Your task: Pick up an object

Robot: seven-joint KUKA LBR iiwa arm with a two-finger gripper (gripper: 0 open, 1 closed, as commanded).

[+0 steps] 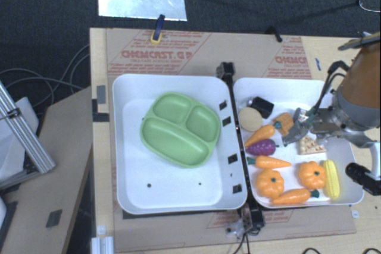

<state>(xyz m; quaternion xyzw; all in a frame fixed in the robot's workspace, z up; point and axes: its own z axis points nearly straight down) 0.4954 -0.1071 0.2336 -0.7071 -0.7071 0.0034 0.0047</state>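
Note:
The right bin (pixel 286 89) holds several toy foods. Among them are a beige round piece (pixel 250 119), a black item (pixel 262 107), an orange carrot (pixel 261 134), a purple eggplant (pixel 262 147), a second carrot (pixel 273 162), two small pumpkins (pixel 269 182) (pixel 312 174), a yellow corn cob (pixel 331 179) and a pale waffle-like cracker (pixel 311 145). My gripper (pixel 296 127) hangs low over the middle of this bin, just right of an orange piece (pixel 284 122) and above the cracker. Nothing visibly hangs from it.
The left bin (pixel 131 187) carries a green divided plate (pixel 180 128). A black divider with clips (pixel 233 140) runs between the bins. Another carrot (pixel 292 196) lies at the right bin's front edge. The arm's orange band (pixel 363 83) looms over the right rim.

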